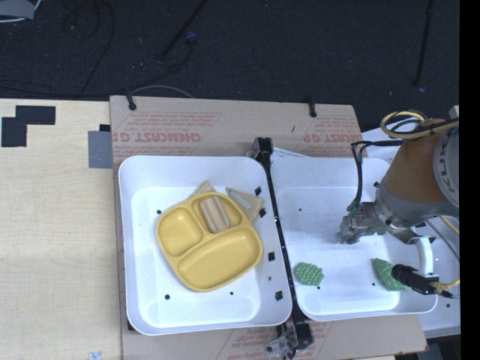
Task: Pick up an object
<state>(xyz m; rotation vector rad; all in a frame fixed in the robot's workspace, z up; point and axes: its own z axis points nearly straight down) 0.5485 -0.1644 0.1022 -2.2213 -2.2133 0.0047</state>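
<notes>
My gripper (351, 231) hangs low over the right bin (330, 182), near its middle, with nothing seen between its tips. A small green knobbly object (308, 273) lies on the bin floor, below and left of the gripper and apart from it. A second green object (386, 272) rests near the bin's front right corner, partly covered by robot parts. In the left bin (142, 276) a yellow divided plate (214, 257) lies tilted, with a beige piece (214, 213) in one of its compartments.
A pale wedge-shaped piece (246, 199) pokes out behind the yellow plate near the divider (276, 231) between the bins. Cardboard (225, 130) lies under both bins. The arm's orange band (412, 172) looms over the right bin's far right side.
</notes>
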